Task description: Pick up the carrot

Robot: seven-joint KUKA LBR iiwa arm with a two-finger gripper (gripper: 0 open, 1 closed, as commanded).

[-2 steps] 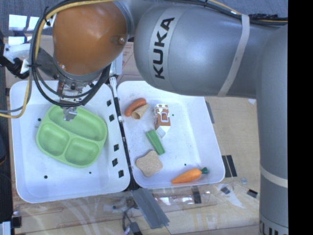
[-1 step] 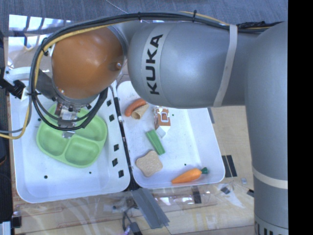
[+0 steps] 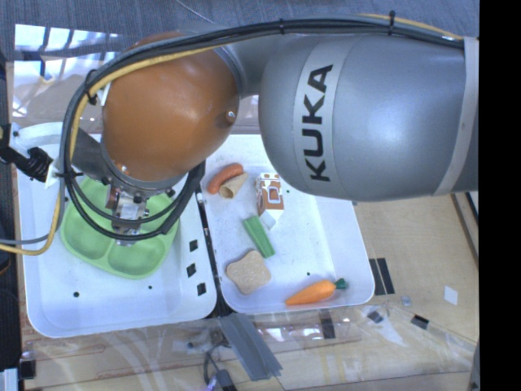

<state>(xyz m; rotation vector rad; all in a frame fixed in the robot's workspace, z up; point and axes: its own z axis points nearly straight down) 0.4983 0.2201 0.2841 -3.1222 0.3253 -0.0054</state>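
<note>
Camera view: carrot (image 3: 312,292) in right bin (image 3: 358,259) — gripper (image 3: 126,218) over green tray (image 3: 89,247), grip state unclear.

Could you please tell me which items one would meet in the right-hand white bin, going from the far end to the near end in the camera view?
Orange sausage-shaped piece → small white and orange carton → green rectangular stick → tan bread slice → orange carrot with green top.

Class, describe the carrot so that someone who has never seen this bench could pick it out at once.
Start at the right-hand white bin and go to its near edge. There the carrot lies on its side, just right of the slice of bread. It alone is bright orange, tapering, with a small green top at its right end.
</note>
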